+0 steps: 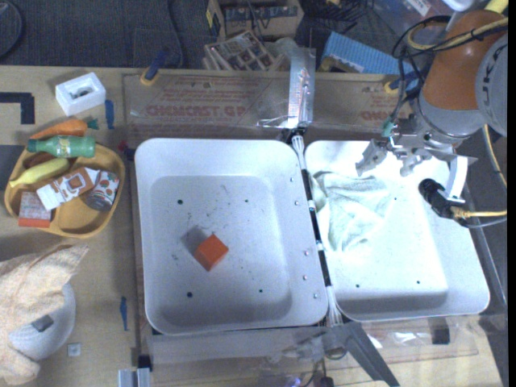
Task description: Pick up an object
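An orange cube (pixel 212 251) lies in the left bin (pixel 161 168), left of its middle, with a dark shadow at its upper left. A crumpled white cloth (pixel 351 205) lies in the right bin (pixel 435 289), against its left wall. My gripper (pixel 389 160) hangs over the far part of the right bin, just up and right of the cloth. Its fingers (pixel 368 156) are spread open with nothing between them. The grey arm with its orange band (pixel 455 63) reaches in from the upper right.
A yellow bowl (pixel 90 224) with a green bottle, a banana and packets sits left of the bins. A white box (pixel 81 93) stands behind it, a beige cloth (pixel 36 285) in front. A cardboard strip (pixel 210 103) runs behind the bins. A black cable plug (pixel 435 195) hangs by the wrist.
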Robot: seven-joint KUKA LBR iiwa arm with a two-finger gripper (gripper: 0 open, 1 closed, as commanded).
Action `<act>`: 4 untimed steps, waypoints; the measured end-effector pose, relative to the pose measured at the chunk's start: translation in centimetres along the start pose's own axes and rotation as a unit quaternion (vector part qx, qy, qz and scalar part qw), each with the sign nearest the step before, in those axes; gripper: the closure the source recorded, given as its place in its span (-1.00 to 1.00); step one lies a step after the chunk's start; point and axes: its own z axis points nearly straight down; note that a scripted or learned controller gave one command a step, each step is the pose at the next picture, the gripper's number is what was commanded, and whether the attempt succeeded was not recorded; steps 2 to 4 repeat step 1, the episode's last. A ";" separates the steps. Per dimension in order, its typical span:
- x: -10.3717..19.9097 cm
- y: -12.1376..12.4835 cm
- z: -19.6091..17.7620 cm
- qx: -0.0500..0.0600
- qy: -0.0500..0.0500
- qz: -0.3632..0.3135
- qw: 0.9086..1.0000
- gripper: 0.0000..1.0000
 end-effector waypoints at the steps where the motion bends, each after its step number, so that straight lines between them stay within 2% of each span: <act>1: -5.6 0.4 -1.0 -0.003 -0.001 0.009 1.000 -1.00; 4: -5.6 0.4 -1.0 -0.003 -0.001 0.009 1.000 -1.00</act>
